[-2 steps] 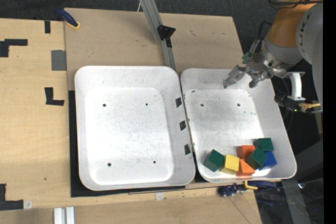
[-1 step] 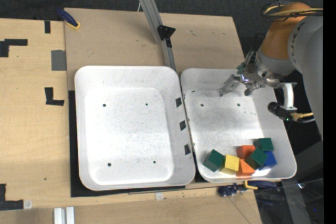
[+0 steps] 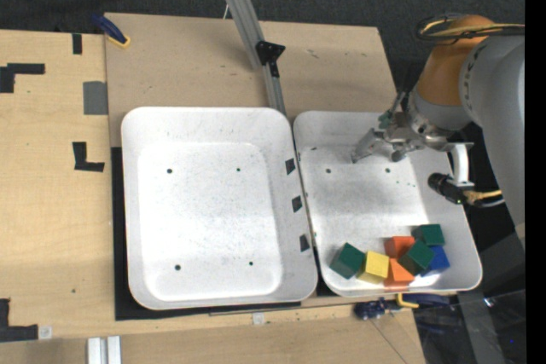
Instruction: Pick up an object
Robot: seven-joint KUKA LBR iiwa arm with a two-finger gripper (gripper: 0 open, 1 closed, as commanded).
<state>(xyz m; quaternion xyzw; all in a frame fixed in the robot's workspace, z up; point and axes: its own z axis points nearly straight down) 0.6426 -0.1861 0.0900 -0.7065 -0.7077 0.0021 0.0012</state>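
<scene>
Several small blocks lie clustered in the front right corner of the right bin (image 3: 358, 209): a green one (image 3: 347, 260), a yellow one (image 3: 374, 266), orange ones (image 3: 397, 272), a dark green one (image 3: 419, 256), another green one (image 3: 428, 234) and a blue one (image 3: 438, 261). My gripper (image 3: 376, 158) hangs over the far part of that bin, well apart from the blocks. Its two fingers are spread, and nothing sits between them.
The left bin (image 3: 205, 200) lies beside the right one, their rims meeting at mid-bench. A slanted metal pole (image 3: 243, 4) runs from the top edge down to the bins' junction. The grey arm (image 3: 486, 89) fills the right side.
</scene>
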